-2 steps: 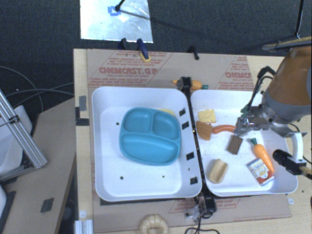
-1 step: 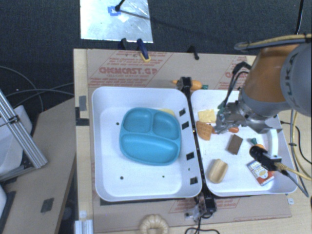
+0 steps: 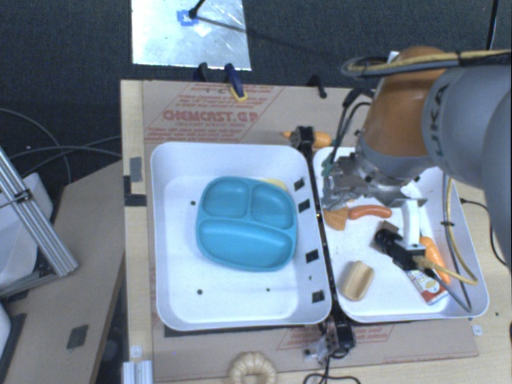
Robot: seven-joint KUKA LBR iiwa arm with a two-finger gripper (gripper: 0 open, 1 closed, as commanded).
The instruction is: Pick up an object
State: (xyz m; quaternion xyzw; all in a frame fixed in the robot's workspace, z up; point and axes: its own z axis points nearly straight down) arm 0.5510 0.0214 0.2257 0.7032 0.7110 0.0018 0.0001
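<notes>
Jaws of the grey two-finger gripper (image 3: 339,192) hide their state (cannot tell), poised above the orange sausage-shaped toy (image 3: 369,211) at four o'clock; descent and closing seem next.

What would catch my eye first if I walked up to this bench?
Probably the big grey and orange arm leaning in from the right over the right bin, its gripper low among small toy foods. Next, the bright blue divided plate, lying in the middle of the left bin.
</notes>
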